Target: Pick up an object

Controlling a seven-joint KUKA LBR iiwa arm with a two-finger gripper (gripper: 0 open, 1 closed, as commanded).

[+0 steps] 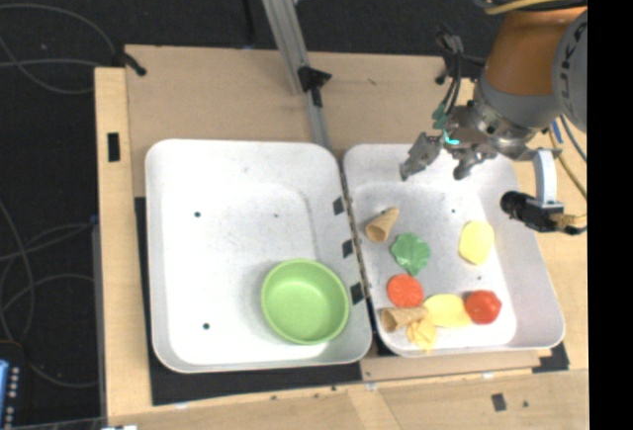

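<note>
While poised at upper right of frame over the right bin [524, 250], end effector [435, 161] spread, pinching nothing; below it, yellow lemon [476, 242], green broccoli [409, 252], small cone [382, 222]. No readable writing.

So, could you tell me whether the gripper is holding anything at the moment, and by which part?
Nothing is held. The gripper hangs open above the far end of the right bin, its fingers apart with nothing between them.
</note>
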